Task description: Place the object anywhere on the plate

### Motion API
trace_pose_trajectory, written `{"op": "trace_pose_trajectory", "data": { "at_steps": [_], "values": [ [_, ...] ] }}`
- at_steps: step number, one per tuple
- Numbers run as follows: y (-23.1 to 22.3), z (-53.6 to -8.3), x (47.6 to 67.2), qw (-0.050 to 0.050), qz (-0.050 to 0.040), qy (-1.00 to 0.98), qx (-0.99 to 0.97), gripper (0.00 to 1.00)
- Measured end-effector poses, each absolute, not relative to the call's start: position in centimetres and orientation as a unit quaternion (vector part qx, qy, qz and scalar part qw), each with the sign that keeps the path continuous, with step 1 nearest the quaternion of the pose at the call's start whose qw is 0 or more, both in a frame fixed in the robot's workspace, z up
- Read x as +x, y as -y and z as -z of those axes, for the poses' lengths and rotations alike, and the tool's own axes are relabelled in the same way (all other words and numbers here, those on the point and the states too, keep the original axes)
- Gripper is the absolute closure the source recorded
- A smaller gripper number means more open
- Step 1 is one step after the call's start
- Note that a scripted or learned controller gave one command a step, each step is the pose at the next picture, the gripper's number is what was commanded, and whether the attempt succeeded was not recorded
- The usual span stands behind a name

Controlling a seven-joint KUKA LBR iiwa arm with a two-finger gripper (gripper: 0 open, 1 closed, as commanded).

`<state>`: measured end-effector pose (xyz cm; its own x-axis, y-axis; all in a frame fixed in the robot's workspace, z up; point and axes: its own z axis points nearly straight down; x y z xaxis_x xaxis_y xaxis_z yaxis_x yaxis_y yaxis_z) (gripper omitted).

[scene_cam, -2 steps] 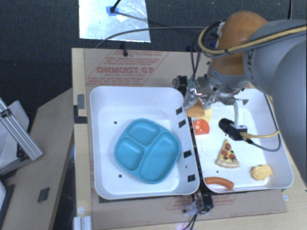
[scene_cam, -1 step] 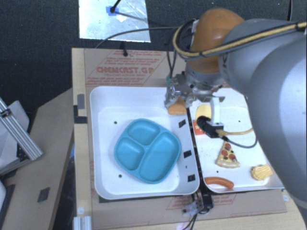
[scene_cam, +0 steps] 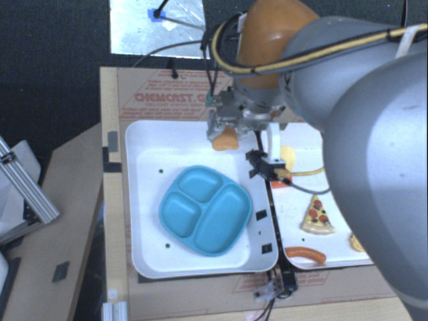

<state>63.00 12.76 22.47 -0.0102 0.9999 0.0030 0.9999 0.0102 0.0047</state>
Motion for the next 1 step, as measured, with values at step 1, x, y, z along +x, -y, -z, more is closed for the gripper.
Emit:
{"op": "trace_pose_trajectory", "data": {
  "at_steps": [1],
  "values": [
    [-12.4, -22.37, 62.94, 0.0, -0.0009, -0.709, 0.705, 0.0]
  ]
}}
